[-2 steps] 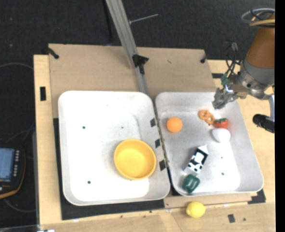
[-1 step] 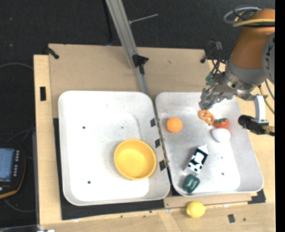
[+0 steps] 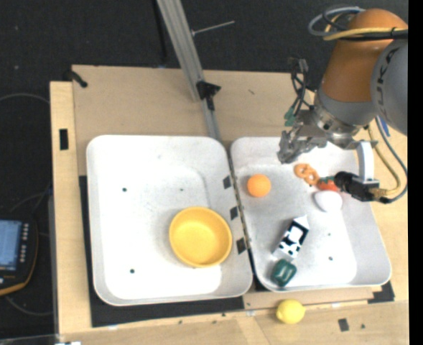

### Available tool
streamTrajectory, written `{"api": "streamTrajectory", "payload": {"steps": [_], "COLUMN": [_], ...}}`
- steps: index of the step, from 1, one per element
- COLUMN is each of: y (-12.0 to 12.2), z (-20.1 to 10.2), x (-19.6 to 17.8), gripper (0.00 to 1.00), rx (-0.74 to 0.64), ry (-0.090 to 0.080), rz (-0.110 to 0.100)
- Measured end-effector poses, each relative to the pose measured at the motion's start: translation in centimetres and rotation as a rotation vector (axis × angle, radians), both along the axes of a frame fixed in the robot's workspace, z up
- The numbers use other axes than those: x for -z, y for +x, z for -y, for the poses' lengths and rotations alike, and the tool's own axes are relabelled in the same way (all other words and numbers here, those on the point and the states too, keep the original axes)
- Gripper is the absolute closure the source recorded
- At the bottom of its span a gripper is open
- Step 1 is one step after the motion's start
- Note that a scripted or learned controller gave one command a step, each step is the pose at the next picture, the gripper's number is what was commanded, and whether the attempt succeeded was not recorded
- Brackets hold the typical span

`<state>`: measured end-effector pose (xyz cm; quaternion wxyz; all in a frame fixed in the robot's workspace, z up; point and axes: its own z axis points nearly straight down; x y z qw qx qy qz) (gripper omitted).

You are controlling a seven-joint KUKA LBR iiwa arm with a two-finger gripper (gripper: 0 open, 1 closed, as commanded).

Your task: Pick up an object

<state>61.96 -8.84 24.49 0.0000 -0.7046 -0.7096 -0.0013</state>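
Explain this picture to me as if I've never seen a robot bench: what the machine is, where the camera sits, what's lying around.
One camera looks down at a slant on a wooden bench. The grey and orange shape is a robot arm reaching in from the right; its gripper hangs over the right bin's far edge. In that bin lie an orange ball, a pretzel-shaped toy, a white egg-like thing, a black-and-white toy and a green object. The left bin holds a yellow bowl. A yellow ball sits on the bench outside. Nothing appears held.
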Motion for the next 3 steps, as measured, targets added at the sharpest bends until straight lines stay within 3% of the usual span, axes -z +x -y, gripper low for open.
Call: {"api": "streamTrajectory", "payload": {"steps": [3], "y": [-2.9], "z": [-16.7], "x": [-0.9], "gripper": [1.00], "rx": [-0.002], "ry": [0.001], "rz": [-0.003]}}
